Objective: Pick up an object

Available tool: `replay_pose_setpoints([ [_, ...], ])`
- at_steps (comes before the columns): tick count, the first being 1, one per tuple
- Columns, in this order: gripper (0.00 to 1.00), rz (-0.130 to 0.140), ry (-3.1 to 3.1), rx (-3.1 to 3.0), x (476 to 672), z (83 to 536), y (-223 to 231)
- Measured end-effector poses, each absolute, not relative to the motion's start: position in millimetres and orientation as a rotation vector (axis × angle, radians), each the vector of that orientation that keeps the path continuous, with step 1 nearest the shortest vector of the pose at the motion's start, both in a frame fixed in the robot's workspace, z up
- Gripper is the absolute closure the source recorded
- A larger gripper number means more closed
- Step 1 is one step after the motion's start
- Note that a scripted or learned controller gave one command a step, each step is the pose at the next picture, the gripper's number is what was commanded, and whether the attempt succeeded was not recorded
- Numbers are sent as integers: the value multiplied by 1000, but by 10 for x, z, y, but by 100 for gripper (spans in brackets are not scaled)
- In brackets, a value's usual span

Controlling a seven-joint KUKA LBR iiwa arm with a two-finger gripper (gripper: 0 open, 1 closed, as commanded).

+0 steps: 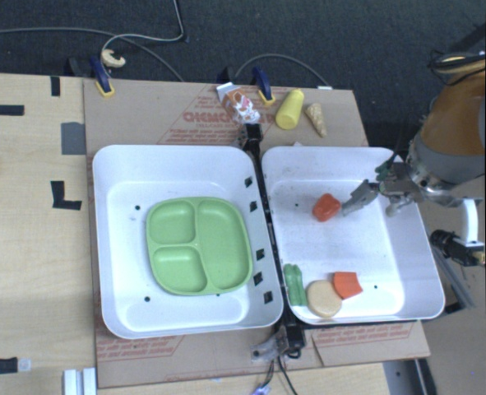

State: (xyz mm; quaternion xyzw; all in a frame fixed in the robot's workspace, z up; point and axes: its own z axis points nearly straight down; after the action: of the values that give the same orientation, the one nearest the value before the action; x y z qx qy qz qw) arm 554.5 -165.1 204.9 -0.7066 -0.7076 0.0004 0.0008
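Gripper (372,196) sits over the right bin (407,245), mid-right of frame, jaws apart w/ nothing between them. Nearest target: red block (326,207), just left of the tips, centre of that bin. To do this well: centre over block, drop straight, close only once fingers straddle it. Green tray (199,245) in left bin is irrelevant.

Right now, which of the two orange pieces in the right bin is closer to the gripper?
The upper orange block, lying alone mid-bin just left of the gripper. The other orange piece sits at the bin's near edge beside the tan disc.
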Motion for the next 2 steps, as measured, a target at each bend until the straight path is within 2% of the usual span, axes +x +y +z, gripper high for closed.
replay_pose_setpoints([
  [1,0,0,-2224,-2218,5958,899,-996],
  [2,0,-2,-2225,-2220,6296,861,-1126],
])
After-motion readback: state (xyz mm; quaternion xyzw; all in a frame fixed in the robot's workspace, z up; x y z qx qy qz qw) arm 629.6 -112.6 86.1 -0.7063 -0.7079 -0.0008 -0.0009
